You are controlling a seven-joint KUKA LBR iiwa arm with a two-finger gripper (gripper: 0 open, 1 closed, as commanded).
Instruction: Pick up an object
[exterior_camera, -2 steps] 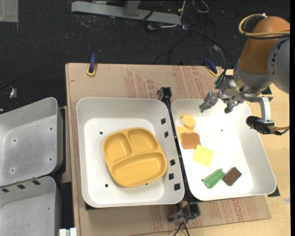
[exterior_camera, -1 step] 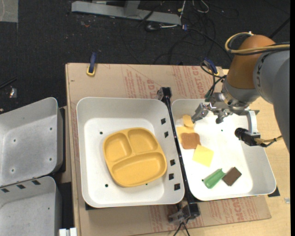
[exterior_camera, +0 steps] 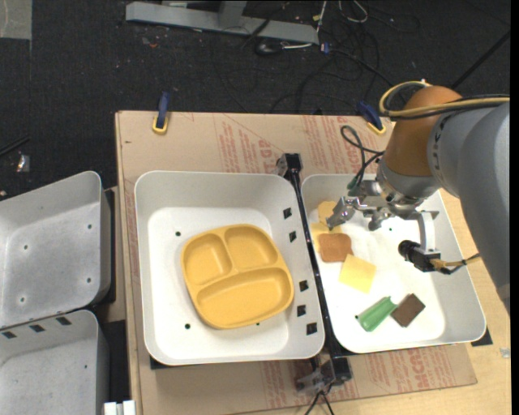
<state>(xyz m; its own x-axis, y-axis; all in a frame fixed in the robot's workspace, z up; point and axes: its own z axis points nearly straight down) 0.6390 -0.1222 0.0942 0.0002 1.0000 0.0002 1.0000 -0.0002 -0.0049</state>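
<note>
A brown board [exterior_camera: 243,138] covers the bench, printed with faint red lettering, and it lies on a dark speckled floor [exterior_camera: 73,73]. Two blue clamps grip its far edge, one [exterior_camera: 162,113] toward the left and another [exterior_camera: 371,116] toward the right. Beyond the board, black cables [exterior_camera: 340,49] trail across the floor beside a flat grey metal bar [exterior_camera: 223,23]. To the left of the board sit two grey metal trays, the upper one [exterior_camera: 50,235] dotted with small holes, the lower one [exterior_camera: 49,361] marked with short black strips. A black bracket [exterior_camera: 324,374] sticks out at the board's near edge.
</note>
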